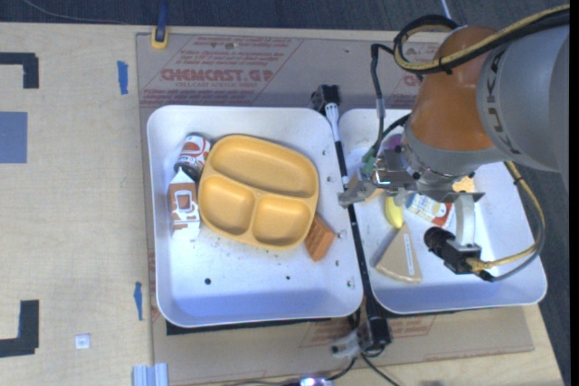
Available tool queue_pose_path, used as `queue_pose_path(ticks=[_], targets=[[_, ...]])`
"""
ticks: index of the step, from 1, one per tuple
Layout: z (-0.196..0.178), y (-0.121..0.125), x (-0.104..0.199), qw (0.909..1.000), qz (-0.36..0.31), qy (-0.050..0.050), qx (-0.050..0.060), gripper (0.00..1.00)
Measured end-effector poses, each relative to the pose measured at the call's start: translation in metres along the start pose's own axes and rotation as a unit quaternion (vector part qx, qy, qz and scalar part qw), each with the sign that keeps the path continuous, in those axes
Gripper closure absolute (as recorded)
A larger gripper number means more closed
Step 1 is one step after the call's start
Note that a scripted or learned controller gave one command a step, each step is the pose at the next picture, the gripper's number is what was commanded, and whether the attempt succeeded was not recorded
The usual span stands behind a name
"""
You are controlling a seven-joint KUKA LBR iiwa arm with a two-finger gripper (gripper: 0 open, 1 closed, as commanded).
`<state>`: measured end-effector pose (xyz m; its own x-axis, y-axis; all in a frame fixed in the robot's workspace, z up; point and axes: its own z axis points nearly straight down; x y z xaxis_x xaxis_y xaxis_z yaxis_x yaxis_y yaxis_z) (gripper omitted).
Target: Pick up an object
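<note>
Over the right white bin [534, 280], the end effector [398, 181] hangs above a small yellow object [394, 212]; this looks like the reaching step. Next, it should descend straight.

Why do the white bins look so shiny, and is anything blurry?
In the camera view, overhead light puts soft glare on the left bin and washes out the right bin; the yellow divided tray casts a small shadow; the arm near the lens looks softer than the bench.
</note>
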<state>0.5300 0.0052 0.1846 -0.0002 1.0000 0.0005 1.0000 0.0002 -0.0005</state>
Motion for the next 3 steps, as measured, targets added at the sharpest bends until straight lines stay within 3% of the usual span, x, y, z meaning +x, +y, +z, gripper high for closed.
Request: queue_pose_path(ticks=[3], targets=[[0.0000, 0.0000, 0.0000, 1.0000, 0.000, 0.000, 0.000, 0.00]])
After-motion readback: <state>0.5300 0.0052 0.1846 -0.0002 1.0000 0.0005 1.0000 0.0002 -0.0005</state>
